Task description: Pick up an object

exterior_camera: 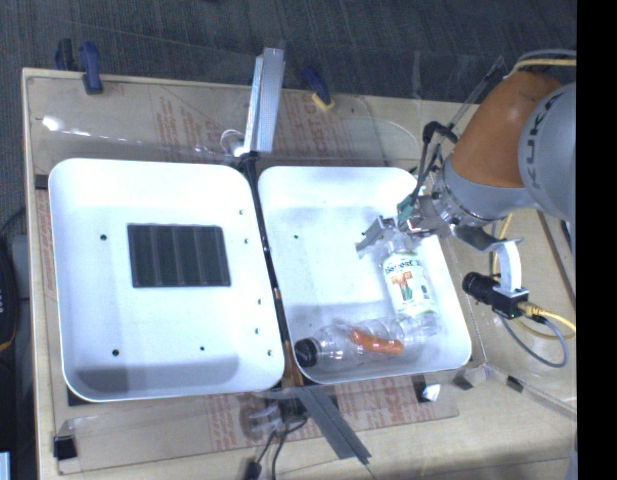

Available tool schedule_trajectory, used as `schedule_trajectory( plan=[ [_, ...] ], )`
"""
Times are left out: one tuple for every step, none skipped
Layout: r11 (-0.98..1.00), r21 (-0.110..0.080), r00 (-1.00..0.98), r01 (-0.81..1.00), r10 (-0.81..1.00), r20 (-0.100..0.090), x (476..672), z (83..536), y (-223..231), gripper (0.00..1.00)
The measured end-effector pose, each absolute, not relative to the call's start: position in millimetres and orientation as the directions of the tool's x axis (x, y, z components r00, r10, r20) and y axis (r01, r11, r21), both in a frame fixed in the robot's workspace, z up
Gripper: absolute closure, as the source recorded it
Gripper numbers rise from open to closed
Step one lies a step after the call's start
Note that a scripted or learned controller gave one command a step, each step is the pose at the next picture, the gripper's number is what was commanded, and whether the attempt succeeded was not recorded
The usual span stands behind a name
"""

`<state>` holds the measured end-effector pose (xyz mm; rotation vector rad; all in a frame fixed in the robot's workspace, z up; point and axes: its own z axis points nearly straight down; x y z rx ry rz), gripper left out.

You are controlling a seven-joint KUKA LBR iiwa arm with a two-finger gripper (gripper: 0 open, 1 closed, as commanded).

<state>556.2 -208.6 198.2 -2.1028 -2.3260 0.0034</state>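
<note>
A robotics lab is showing here: a wooden bench (48, 298) is sitting on dark carpet (138, 8), carrying two white bins (88, 198), with blue clamps (90, 66) gripping its edge, cables (543, 318) trailing at the right, and an industrial arm (508, 148) reaching in.

The arm (528, 148) was grey, with a broad orange band above the wrist and dark lettering on its casing. Thin black cables ran along it toward the metal gripper (393, 230).
</note>
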Motion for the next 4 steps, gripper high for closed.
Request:
schedule_trajectory(
  plan=[
    [0.150, -0.003, -0.150, 0.989, 0.989, 0.001, 573.3, 177, -208, 0.00],
    [0.196, -0.007, -0.196, 0.980, 0.981, 0.005, 575.0, 167, -208, 0.00],
    [0.244, -0.004, -0.244, 0.970, 0.970, 0.002, 573.7, 174, -208, 0.00],
    [0.282, -0.003, -0.282, 0.960, 0.960, 0.001, 562.2, 113, -183, 0.00]
  ],
)
